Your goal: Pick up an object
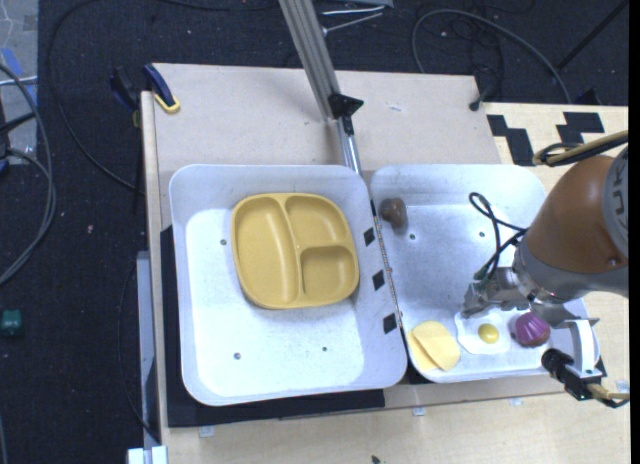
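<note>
Your gripper (487, 299) hangs low over the right bin's (440, 202) front edge.
You cannot tell its state; fried egg (487, 334), purple piece (529, 329) and yellow wedge (435, 345) lie just beside it.

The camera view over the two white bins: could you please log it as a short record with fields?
left bin: holds a yellow three-compartment plastic plate
right bin: holds a small brown lump near its far left corner, a pale yellow wedge, a white fried-egg toy with a yellow yolk and a small purple object along its near edge
arm: reaches over the right bin
gripper: low over the fried-egg toy, finger state unclear
</note>
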`<state>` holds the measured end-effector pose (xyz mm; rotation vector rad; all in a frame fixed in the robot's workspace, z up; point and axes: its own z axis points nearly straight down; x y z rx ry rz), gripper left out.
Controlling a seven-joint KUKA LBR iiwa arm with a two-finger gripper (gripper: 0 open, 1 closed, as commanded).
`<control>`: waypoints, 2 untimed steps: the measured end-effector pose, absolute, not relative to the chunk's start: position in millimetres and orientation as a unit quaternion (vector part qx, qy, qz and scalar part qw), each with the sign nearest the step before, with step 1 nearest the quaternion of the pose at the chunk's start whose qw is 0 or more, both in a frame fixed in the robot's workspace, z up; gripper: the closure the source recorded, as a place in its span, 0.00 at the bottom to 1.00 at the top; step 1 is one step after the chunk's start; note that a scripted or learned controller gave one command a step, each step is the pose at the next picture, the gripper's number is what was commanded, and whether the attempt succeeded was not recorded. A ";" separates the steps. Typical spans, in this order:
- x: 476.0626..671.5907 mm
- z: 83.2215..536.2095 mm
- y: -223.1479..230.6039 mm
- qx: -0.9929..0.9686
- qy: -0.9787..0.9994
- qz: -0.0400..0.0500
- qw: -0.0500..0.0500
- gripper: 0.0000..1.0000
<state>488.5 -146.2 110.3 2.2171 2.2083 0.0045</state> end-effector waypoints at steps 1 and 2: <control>487.7 173.3 -145.9 0.706 0.708 0.001 0.003 1.00; 489.0 226.1 -146.1 0.706 0.708 0.001 0.002 1.00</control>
